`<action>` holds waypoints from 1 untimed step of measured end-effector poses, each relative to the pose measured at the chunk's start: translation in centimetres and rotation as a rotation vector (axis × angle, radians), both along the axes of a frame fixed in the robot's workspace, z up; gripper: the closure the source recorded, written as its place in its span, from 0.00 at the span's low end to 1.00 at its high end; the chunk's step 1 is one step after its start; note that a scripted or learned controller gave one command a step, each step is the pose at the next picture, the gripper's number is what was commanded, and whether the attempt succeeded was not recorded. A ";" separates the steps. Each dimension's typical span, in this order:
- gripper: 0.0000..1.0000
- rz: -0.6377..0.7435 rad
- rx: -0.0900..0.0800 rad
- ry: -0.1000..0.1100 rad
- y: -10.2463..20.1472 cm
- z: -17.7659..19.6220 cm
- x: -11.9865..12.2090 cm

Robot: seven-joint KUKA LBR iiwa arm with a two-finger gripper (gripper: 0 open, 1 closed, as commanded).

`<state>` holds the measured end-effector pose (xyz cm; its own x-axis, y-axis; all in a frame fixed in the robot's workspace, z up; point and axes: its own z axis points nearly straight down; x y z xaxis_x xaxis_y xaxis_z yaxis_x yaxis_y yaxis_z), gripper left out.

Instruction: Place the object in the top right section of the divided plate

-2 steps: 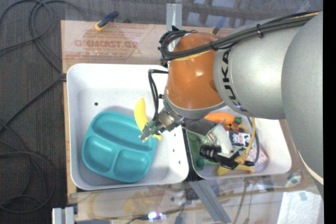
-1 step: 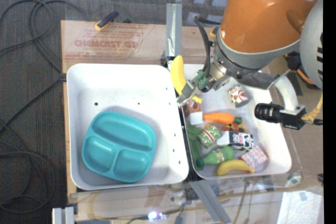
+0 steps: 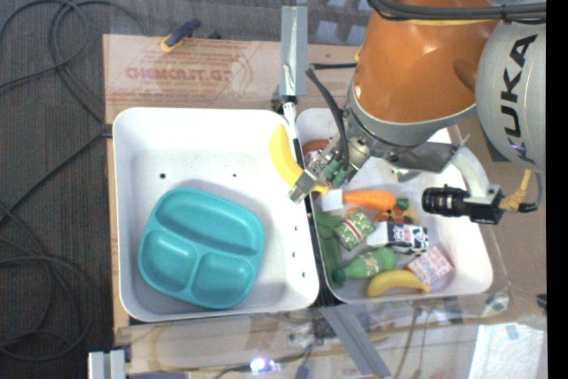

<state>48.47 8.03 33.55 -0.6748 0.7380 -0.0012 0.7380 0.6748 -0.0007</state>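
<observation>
A yellow banana (image 3: 284, 154) hangs upright over the inner wall between the two bins, its lower end caught between the fingers of the gripper (image 3: 306, 184), which is closed on it just above the rim where the left bin (image 3: 177, 129) meets the right bin (image 3: 475, 275). The teal divided plate (image 3: 201, 248) lies on the floor of the left bin, down and to the left of the banana and well apart from it. In the right bin, below the arm (image 3: 422, 49), lie a carrot (image 3: 371, 200), a second banana (image 3: 397, 282), a green bottle (image 3: 368, 263) and small cartons.
</observation>
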 end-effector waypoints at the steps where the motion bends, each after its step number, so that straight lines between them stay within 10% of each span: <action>1: 1.00 0.065 0.000 -0.002 0.3 9.9 0.0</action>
<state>48.49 8.36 43.47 -0.7215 0.6924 -0.0026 0.6924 0.7215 0.0010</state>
